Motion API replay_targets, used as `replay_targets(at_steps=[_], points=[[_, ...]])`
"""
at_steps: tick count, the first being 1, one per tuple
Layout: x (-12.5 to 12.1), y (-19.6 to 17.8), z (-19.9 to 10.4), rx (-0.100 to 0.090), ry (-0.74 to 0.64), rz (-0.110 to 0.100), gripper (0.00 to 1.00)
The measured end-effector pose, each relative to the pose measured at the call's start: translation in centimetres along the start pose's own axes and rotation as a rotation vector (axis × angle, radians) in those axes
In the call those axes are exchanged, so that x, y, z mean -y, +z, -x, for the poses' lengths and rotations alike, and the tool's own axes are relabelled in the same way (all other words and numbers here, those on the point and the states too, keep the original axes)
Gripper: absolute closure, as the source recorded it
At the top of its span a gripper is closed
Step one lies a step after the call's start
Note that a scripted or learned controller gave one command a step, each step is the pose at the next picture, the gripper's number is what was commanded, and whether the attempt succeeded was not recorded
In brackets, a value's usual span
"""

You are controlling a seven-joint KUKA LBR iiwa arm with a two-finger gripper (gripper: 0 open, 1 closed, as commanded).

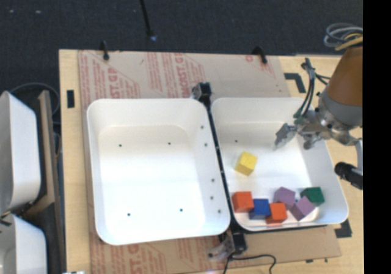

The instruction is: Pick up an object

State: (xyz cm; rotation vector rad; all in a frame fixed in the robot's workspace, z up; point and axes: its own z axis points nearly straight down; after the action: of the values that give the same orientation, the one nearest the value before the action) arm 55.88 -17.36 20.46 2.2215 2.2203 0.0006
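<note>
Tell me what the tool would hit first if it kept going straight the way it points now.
Probably the bare floor of the right bin. The tool seems to point down and left, and the yellow block lies off that line, though depth is hard to judge.

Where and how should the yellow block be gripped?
Come straight down on the yellow block and close on two opposite side faces. It lies alone on the right bin's floor, apart from the clustered blocks near the front wall, so its sides look free. It sits slightly rotated, so the wrist should probably turn to match.

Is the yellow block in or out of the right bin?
In. The yellow block lies on the floor of the right bin, apart from the other blocks.
</note>
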Motion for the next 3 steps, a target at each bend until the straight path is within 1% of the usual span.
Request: replay_targets(at_steps=[1, 2, 3], points=[[-2.7, 6.8, -4.7, -0.002, -0.004, -0.005, 0.00], [-1.7, 10.6, -7.9, -0.001, -0.002, -0.004, 0.00], [1.0, 10.4, -7.7, 0.000, 0.001, -0.001, 0.00]])
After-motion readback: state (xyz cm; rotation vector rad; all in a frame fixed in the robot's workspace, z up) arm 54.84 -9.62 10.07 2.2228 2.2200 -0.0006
